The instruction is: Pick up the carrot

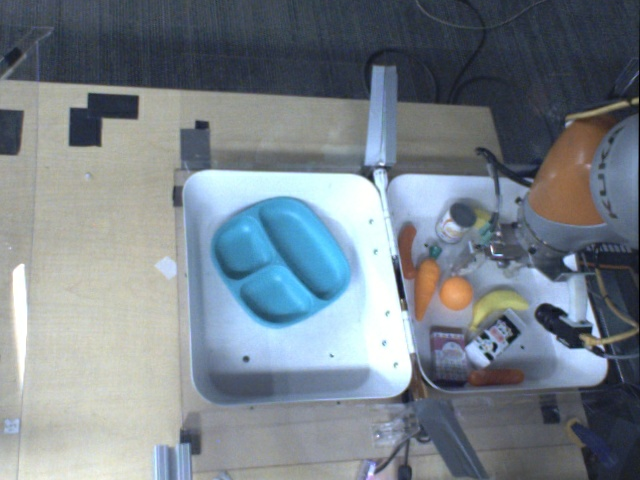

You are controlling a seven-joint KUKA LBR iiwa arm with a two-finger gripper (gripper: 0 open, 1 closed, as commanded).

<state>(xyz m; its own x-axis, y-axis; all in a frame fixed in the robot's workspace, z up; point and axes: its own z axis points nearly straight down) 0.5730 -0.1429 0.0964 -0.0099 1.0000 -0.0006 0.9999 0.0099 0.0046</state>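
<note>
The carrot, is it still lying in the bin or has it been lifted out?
Lying in the bin. The carrot rests flat on the right bin's floor beside the orange, clear of the gripper.

two white bins (200, 298), one blue plate (283, 259), one carrot (427, 286), one orange (456, 294), one banana (497, 304).

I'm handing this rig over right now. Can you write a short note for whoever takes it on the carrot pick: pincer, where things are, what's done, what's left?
Pincer: low over the right bin, arm reaching in from the right. No item visible in its grip.
Carrot: lying in the right bin near its left wall, beside the orange, with a red sausage just above it in the view. The pincer is to its upper right, not on it.
Left bin: holds a blue divided tray.
Done: arm brought down into the right bin.
Left: line up on the carrot, grasp it, lift it out.
</note>
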